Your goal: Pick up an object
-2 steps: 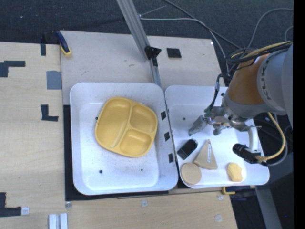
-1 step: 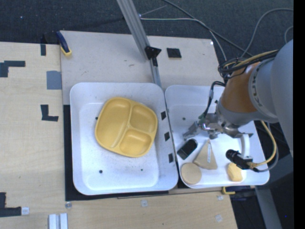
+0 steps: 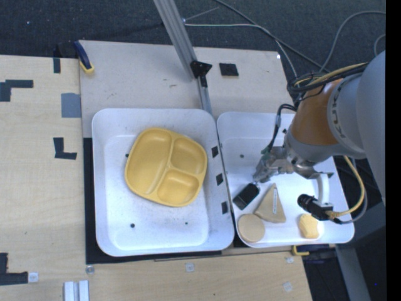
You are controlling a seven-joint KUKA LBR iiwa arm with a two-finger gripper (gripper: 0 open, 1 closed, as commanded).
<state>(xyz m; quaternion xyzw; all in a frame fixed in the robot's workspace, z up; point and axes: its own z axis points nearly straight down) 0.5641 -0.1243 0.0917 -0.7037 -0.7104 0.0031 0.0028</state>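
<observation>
Camera view, from above at a slant. Two shallow white bins sit side by side on the bench. The left bin (image 3: 106,187) contains a yellow divided plate (image 3: 166,166), lying flat near its middle. The right bin (image 3: 241,133) contains four small objects grouped toward its near edge: a black block (image 3: 246,196), a tan wedge (image 3: 272,206) just beside it, a round tan disc (image 3: 252,228) below the block, and a small yellow piece (image 3: 309,226) at the near right corner. The grey arm (image 3: 351,115), with its orange band, reaches in from the right, and the gripper (image 3: 268,170) is lowered into the right bin, directly above the black block and the tip of the wedge. Whether the pincer is released or clenched cannot be told, since the wrist hides its working end. No object can be seen between it, and all four small objects appear to rest on the bin floor.

Progress, as a judgement: the approach seems complete or nearly so, with the black block or the wedge as the likely target. The grasp itself and the lift remain to be done, so the task is at an early stage.
</observation>
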